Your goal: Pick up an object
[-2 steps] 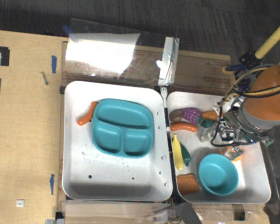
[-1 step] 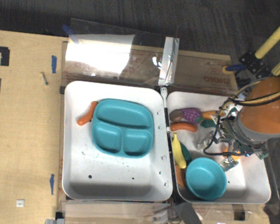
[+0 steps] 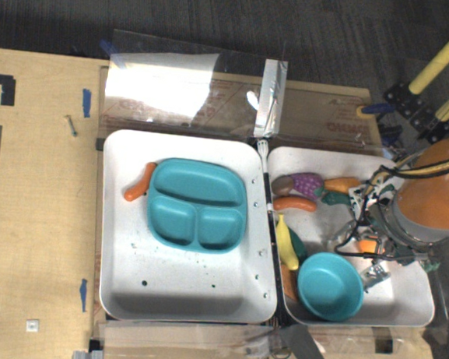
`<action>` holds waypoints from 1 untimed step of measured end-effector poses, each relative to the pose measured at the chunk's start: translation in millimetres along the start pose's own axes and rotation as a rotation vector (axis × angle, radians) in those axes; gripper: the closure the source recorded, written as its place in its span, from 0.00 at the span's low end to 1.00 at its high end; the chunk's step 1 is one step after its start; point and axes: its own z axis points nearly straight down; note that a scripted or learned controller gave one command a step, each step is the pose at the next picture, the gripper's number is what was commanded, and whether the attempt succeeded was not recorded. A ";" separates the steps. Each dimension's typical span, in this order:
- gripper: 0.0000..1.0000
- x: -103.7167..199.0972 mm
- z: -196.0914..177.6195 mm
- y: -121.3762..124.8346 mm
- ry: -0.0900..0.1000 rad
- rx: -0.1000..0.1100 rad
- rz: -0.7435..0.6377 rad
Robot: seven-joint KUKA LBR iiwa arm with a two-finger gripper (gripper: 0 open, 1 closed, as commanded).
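Evidently the grey arm with its orange band [image 3: 439,193] had been sent into the right shallow white plastic bin [image 3: 412,307], because that bin held nearly all the loose items worth picking. Its two-finger gripper [image 3: 367,240] hung low over the middle of the bin, wrapped in dark cabling, and whether it was spread or pressed together could not be told from above; nothing could be seen pinched in it. A small orange piece [image 3: 368,244] lay right under the tool, likely the thing being tried for, though contact was unclear.

Around it the candidates crowded the bin's left side: a round teal plastic bowl [image 3: 329,283] sat upright near the front, a yellow banana-shaped toy [image 3: 286,243] lay along the dividing wall just beside the bowl, an orange-red sausage-shaped toy [image 3: 294,204] lay above that, and a purple bunch-of-grapes toy [image 3: 308,184] rested near the back wall next to an orange carrot-shaped toy with a green end [image 3: 338,186]. That packing probably explained the approach from the bin's open right half, where the arm had room.

The left shallow white plastic bin [image 3: 122,228] served more as a drop zone: a teal three-compartment plastic tray [image 3: 197,204] lay flat in its centre, with an orange sausage-shaped toy [image 3: 138,183] touching the tray's left edge. By my judgement the pick was not yet made.
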 end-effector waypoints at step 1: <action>1.00 -5.3 -13.3 -0.8 -0.013 0.008 -0.003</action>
